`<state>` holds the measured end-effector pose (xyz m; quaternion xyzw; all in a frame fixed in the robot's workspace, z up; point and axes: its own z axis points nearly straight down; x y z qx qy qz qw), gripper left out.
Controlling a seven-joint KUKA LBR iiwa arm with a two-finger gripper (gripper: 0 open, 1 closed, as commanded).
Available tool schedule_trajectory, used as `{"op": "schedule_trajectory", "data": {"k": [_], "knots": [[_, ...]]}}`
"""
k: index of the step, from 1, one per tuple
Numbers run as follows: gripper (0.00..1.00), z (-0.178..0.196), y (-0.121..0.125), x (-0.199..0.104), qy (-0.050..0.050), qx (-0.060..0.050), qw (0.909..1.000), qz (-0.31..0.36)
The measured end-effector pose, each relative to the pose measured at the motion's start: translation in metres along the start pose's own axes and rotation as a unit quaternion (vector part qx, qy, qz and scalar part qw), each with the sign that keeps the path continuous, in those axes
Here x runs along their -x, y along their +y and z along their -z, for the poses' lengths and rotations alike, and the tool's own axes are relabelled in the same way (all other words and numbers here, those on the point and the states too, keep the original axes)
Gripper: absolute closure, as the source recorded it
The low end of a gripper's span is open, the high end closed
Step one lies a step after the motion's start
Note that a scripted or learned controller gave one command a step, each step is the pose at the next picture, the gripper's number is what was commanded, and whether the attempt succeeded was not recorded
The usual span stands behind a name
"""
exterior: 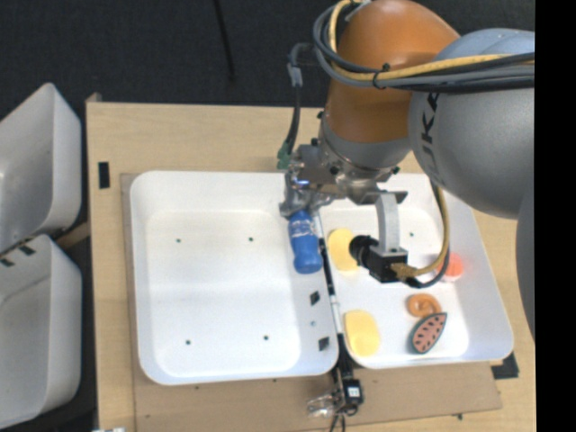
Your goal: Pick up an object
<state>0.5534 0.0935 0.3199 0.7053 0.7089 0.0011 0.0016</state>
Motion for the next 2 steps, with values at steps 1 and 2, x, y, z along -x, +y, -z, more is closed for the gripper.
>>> {"op": "schedule_trajectory", "data": {"k": [1, 2], "knots": [[1.0, -0.059, 0.045, -0.015, 0.0, -0.002, 1.0, 0.0], [1.0, 0.095, 0.029, -0.059, 0.003, 0.006, 1.0, 0.001]]}}
